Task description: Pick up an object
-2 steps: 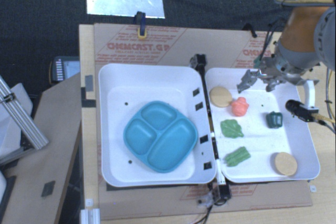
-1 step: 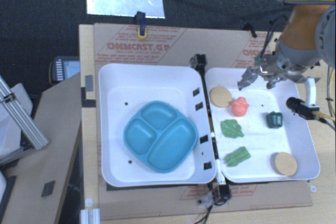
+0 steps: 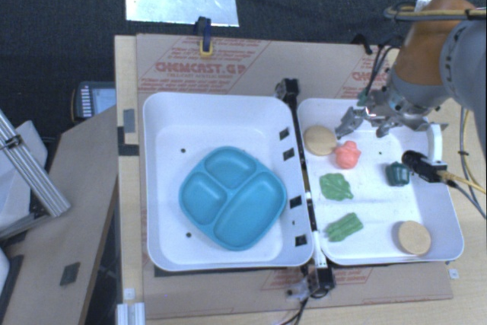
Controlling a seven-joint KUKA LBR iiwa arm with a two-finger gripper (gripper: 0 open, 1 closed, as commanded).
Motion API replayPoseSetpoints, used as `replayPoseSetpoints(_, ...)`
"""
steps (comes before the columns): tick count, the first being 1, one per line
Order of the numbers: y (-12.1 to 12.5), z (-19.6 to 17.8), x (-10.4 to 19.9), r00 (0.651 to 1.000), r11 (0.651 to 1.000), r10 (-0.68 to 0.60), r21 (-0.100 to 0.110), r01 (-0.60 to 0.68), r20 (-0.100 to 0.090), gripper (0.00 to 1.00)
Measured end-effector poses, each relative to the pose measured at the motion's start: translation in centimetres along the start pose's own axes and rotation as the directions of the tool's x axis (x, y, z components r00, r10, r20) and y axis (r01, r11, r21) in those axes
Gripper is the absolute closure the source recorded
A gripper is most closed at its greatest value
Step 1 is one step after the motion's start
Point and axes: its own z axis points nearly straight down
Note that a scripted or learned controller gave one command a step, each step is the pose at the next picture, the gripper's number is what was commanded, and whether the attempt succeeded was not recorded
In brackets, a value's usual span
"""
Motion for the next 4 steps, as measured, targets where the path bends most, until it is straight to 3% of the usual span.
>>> replayPoseSetpoints(1,-0.2,5.9,-0.8,1.0,1.0,0.002,0.001,-0.002,0.0,0.0)
replayPoseSetpoints(2,0.1,6.9,-0.8,1.0,1.0,0.002,-0.009,-0.002,0.0,0.0)
replayPoseSetpoints(3,0.3,5.8,-0.8,1.0,1.0,0.001,-0.015,-0.001,0.001,1.0)
replayPoseSetpoints(4,-0.1,0.4,0.1,1.0,1.0,-0.001,-0.008,0.001,0.0,1.0)
